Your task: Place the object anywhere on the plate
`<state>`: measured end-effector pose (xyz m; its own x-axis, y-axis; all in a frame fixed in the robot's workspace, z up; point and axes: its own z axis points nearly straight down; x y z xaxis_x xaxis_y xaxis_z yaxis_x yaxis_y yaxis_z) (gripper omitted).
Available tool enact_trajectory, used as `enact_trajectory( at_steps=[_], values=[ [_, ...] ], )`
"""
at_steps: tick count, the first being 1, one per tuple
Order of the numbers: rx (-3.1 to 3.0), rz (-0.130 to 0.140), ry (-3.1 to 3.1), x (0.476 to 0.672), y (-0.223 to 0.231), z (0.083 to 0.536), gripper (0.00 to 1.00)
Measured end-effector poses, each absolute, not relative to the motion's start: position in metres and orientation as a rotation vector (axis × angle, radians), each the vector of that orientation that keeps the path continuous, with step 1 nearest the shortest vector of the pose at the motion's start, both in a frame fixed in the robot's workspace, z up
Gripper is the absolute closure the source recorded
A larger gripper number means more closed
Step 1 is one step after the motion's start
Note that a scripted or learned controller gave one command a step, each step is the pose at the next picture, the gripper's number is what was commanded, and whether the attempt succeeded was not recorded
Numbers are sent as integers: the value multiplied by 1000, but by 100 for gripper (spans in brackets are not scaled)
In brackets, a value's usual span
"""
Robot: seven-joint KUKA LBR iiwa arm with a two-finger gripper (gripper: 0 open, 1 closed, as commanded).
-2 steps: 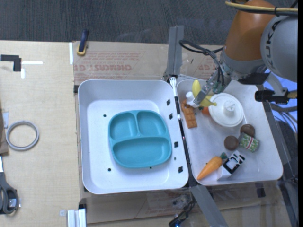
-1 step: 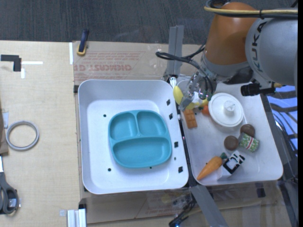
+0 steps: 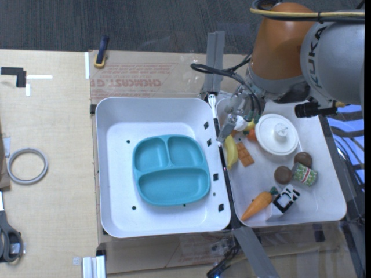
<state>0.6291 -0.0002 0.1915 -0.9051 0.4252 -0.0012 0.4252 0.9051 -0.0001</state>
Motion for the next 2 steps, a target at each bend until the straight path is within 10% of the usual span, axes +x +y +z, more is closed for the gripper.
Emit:
enact_trajectory(
  at_steps=[1, 2],
  values=[
    [685, 0, 3061, 630, -1, 201, 100],
    [660, 0, 3071, 560, 11, 203, 100]
  ],
)
